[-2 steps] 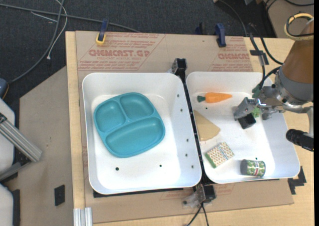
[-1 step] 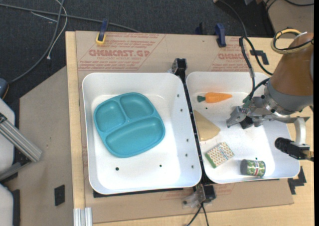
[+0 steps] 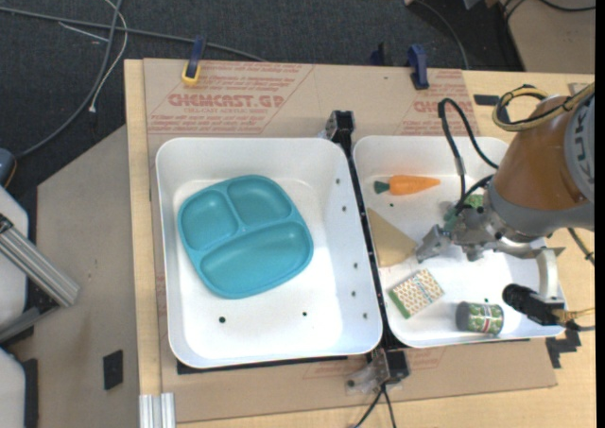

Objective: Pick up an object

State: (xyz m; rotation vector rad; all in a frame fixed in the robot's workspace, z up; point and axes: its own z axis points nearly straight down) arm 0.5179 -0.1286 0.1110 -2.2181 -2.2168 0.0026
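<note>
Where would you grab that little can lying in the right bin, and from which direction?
Judging from its pose, the can lies on its side near the right bin's front wall. I would come straight down from above and pinch across its round body at mid-length, fingers on the curved sides. The patterned packet sits apart, so it shouldn't interfere.

The grey arm (image 3: 558, 171) with its orange band reaches in over the shallow white right-hand bin (image 3: 492, 333), its two-finger gripper (image 3: 442, 239) low above the bin's middle.
</note>
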